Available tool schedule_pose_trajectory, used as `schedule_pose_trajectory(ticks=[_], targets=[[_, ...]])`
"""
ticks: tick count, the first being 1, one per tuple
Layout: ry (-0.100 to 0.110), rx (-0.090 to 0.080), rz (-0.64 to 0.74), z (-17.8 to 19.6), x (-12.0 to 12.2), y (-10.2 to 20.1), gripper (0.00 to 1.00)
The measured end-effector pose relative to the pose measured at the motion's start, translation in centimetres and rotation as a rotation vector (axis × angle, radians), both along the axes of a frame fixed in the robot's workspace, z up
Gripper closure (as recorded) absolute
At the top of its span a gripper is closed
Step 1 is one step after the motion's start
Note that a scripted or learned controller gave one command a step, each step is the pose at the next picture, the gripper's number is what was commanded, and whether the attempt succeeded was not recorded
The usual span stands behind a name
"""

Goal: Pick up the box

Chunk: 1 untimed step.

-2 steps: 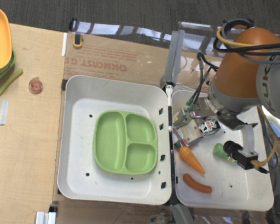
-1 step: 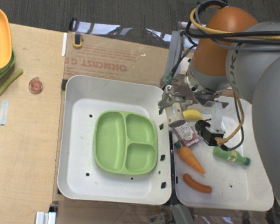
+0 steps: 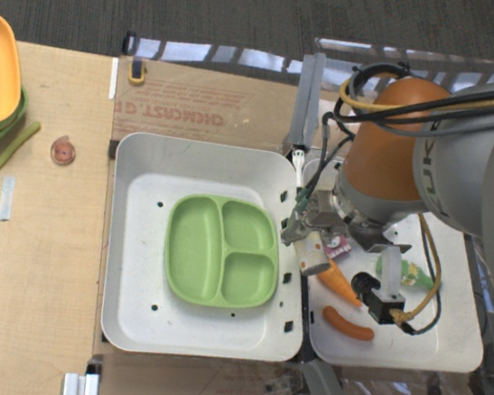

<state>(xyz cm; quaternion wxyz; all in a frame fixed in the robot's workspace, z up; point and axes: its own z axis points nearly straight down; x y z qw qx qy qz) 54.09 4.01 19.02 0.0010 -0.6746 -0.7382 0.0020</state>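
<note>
A: Since the arm hangs low over the right bin (image 3: 443, 357), I judge it is reaching for the box (image 3: 338, 246); that small pink-and-white pack lies under the wrist, near the carrot (image 3: 341, 283).

B: And the gripper (image 3: 308, 233)?

A: Its opening I cannot tell; next comes a clean closing on the box.

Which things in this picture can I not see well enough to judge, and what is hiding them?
- Box: not identifiable; only a pink-marked scrap peeks from under the arm in the right bin.
- Hand: wrist and cables cover it, so finger state is unclear.
- Carrot: its upper end is hidden by the arm.
- Green item: partly behind a cable.
</note>
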Motion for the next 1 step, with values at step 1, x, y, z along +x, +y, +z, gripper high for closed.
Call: schedule_pose_trajectory(ticks=[1], targets=[[-0.002, 0.000, 0.090, 0.03, 1.65, -6.51, 1.00]])
